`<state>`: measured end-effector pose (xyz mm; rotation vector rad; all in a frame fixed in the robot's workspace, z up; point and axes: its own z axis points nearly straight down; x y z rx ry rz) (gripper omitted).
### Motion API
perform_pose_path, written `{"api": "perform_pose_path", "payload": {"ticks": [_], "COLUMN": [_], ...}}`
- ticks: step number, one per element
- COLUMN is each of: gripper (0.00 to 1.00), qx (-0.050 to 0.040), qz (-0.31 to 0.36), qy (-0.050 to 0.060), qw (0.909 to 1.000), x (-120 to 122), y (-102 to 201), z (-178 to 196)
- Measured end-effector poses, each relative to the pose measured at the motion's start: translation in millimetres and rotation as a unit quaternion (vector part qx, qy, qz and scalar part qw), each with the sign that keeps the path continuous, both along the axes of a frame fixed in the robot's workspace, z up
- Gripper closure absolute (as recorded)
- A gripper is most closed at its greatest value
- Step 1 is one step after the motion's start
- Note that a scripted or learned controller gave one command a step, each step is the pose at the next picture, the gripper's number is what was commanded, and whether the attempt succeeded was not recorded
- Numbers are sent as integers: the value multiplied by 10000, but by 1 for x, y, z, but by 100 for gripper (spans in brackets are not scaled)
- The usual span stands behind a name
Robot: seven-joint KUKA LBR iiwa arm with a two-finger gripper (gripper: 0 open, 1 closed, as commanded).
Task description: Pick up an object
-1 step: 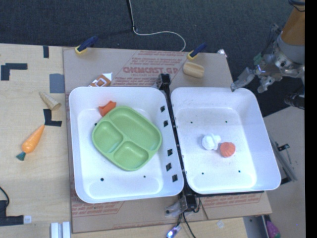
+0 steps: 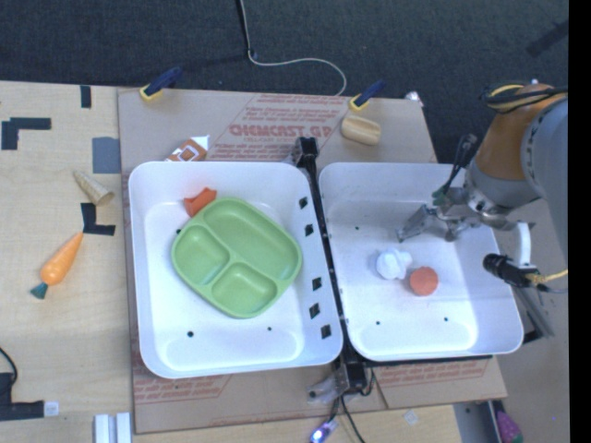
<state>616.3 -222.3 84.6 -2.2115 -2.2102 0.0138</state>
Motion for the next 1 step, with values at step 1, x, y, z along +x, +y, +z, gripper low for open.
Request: {"api": "perform_pose_path", "payload": {"ticks": [1], "gripper": [0], "qx": [-28], "qz": [3], "qy": [-78], "qw": [10000], "x": [-50], "y": [-2], "z": [0]}}
